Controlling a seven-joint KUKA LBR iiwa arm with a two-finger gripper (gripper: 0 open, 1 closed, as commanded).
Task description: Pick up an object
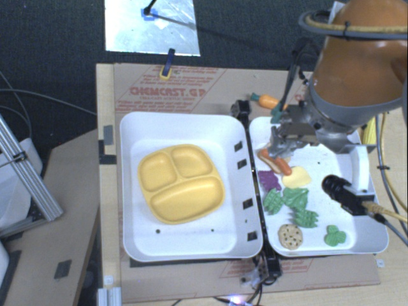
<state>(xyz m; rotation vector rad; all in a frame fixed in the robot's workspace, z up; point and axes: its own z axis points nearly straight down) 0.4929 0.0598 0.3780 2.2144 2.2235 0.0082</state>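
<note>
Carrot [275, 162] lies in the right bin [366, 240] just under the claw [278, 146], whose opening I cannot tell; descend centred across it, clear of neighbouring toys.

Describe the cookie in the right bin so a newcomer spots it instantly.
Look in the right white bin, at its front edge near the divider between the bins. The cookie lies just below the green leafy pieces. It alone is round, flat and tan with dark specks.
</note>
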